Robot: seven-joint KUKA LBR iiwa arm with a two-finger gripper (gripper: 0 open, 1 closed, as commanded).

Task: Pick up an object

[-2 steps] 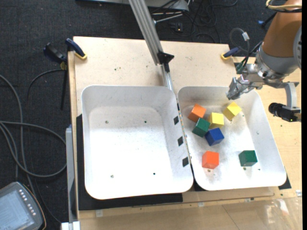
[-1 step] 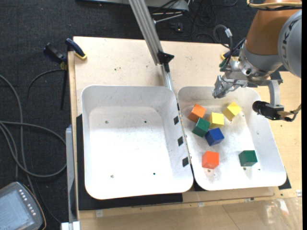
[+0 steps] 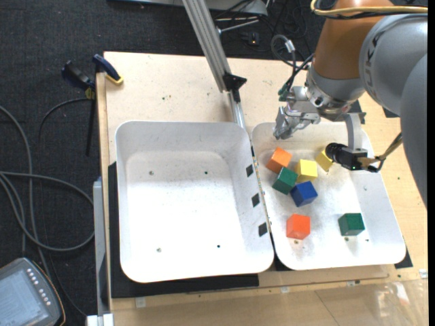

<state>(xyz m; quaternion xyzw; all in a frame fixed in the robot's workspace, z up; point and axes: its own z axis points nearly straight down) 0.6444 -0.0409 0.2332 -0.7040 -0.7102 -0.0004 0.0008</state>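
Several small cubes lie in the right bin [image 3: 384, 202]. An orange cube [image 3: 279, 159], a green cube [image 3: 286, 179], a yellow cube [image 3: 308, 168] and a blue cube [image 3: 304, 193] sit bunched together near its left wall. A red-orange cube [image 3: 298, 226] and a dark green cube [image 3: 351, 223] rest apart nearer the front. Another yellow block [image 3: 324, 159] lies by the far right side. My gripper [image 3: 283, 130] hangs over the bin's far left corner, just beyond the orange cube, with nothing visibly in it.
The left bin [image 3: 136, 182] stands beside the right one, sharing a middle rim. A slanted metal post [image 3: 211, 39] rises behind the bins. A black cable part [image 3: 343, 156] hangs from the arm next to the yellow block. Clamps [image 3: 92, 73] sit at the bench's far left corner.
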